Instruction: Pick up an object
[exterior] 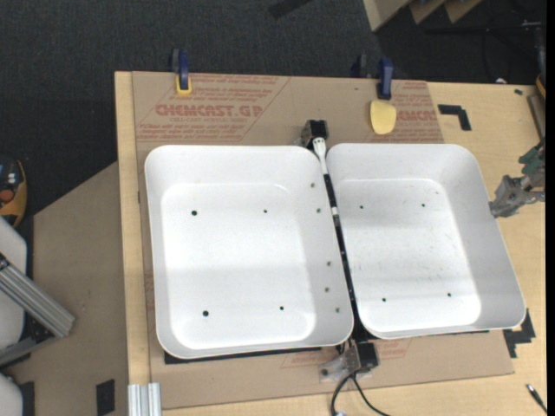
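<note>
Judging from both white bins, the left bin (234, 250) and the right bin (416, 241), no object to pick lies on either floor, so nothing is lifted yet, and the gripper's (513, 193) hold by the right bin's right rim cannot be told.

- Left bin (173, 232): plain white, a few small black dots.
- Right bin (486, 232): white, finely speckled grey.
- Board (130, 146): tan, red lettering at 12 o'clock.
- Clamps (385, 76): blue, yellow pads.
</note>
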